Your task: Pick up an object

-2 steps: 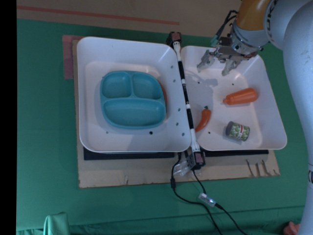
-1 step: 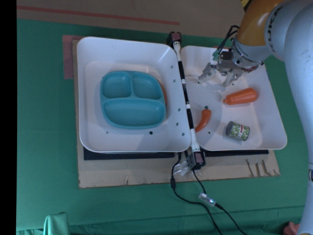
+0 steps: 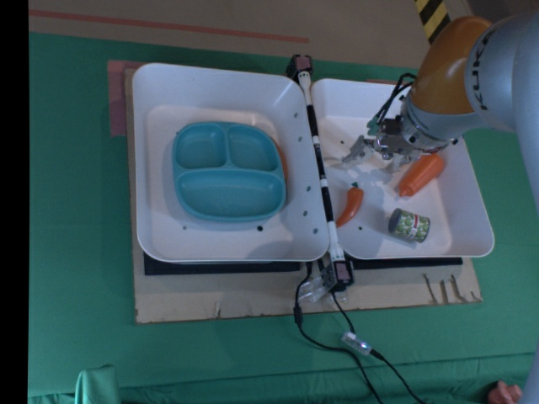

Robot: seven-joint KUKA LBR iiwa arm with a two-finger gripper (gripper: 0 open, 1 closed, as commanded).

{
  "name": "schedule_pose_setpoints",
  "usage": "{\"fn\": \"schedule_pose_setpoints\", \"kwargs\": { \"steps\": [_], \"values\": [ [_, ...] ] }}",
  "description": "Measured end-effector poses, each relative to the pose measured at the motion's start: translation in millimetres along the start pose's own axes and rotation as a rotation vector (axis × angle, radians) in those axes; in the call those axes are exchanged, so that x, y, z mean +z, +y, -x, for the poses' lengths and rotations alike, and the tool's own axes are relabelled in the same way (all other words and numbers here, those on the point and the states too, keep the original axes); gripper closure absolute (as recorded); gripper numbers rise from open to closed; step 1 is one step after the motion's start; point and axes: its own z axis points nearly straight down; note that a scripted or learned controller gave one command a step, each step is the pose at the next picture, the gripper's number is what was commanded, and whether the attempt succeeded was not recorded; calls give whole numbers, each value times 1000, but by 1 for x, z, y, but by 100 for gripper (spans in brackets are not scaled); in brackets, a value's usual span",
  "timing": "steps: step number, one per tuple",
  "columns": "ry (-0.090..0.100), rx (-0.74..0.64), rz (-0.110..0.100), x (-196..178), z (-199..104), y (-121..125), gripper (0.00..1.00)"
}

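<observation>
Camera view, far left: the left white shallow bin [image 3: 152,217] carries a teal three-compartment plastic plate [image 3: 227,172], well apart from the action. Over the black-and-white divider rail [image 3: 317,154] into the right white bin [image 3: 472,225]: a small orange chilli pepper with a green stem [image 3: 350,205] lies near the rail, a short can with a green pea label [image 3: 409,225] rests on its side beside it, and an orange carrot-shaped toy [image 3: 420,174] sits just under the grey arm's wrist. The two-finger gripper [image 3: 376,151] hovers spread wide, clutching nothing. Risk: the carrot is partly tucked beneath the wrist, so a descent could nudge it aside; the rail crowds any move on the pepper
</observation>
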Motion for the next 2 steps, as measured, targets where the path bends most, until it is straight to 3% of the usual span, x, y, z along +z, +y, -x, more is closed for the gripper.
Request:
{"fn": "schedule_pose_setpoints", "kwargs": {
  "steps": [1,2],
  "values": [
    [-1,0,2,-1,13,-72,0],
    [-3,5,7,-12,15,-70,100]
  ]
}}
